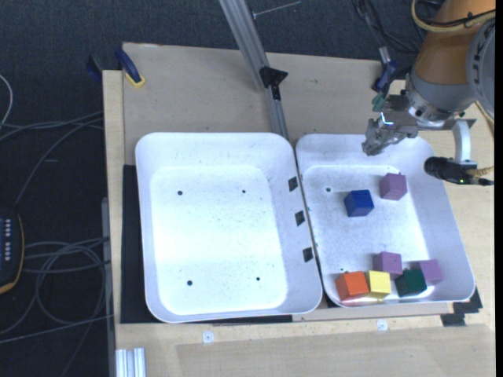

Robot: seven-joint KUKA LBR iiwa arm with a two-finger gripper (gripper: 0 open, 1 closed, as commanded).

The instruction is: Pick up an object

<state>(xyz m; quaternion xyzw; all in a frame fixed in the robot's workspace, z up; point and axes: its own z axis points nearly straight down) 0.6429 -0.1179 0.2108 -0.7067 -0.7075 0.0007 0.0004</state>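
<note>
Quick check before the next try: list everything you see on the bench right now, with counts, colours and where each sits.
White bins: 2, side by side; left bin, right bin.
Blue cube: 1, upper middle of the right bin.
Purple cubes: 3, right bin; one near the far edge, one in the near cluster, one at the near right corner.
Orange cube: 1, near edge of the right bin.
Yellow cube: 1, beside the orange one.
Green cube: 1, beside the yellow one.
Metal pole: 1, grey, slanting from behind the bins.
Blue clamps: 2, far bench edge, left and right.
Arm: grey and orange; pincer over the right bin's far edge, nothing seen in it.
</note>
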